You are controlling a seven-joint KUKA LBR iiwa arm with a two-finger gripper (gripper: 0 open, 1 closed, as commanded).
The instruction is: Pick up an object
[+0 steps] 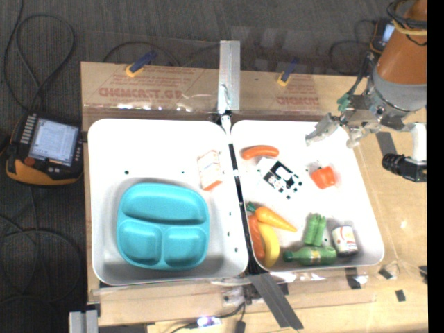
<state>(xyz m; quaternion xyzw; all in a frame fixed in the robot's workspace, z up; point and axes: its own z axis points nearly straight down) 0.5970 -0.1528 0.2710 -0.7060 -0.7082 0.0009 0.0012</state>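
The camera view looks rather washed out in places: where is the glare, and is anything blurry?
In the camera view, both white bins bleach out under bright light; the clear sheet behind them glints; the gripper looks soft; the blue tray casts a grey shadow.

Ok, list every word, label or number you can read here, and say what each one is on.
"CHEMCAST GP" or close, the ending unsure: red print on the clear sheet behind the left bin, repeated behind the right bin.
Black-and-white card: a pattern, no letters.
Small can label: too small.
Handheld screen: too blurred.
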